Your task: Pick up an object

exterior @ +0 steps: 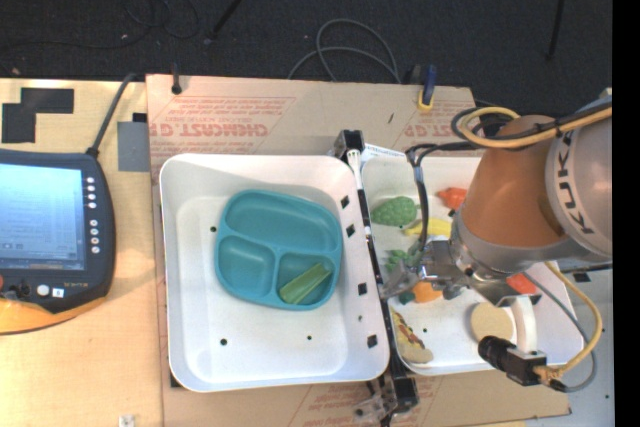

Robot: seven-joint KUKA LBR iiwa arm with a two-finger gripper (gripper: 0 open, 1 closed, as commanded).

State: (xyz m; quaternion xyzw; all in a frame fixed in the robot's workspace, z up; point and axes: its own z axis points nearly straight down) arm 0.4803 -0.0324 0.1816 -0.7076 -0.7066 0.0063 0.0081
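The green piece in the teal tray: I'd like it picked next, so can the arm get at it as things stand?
Probably yes. The green piece lies uncovered in a lower compartment of the teal divided tray in the left bin. The arm is over the right bin.

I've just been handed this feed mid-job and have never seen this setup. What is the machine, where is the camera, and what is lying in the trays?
One fixed camera looks down at a slant. The grey and orange arm reaches in from the right; its gripper hangs low over the right bin, among small toy foods, including a green lumpy piece and a tan round piece. I cannot tell whether it holds anything. The left bin bears a teal divided plate with a green piece in one compartment. A screen sits at left.
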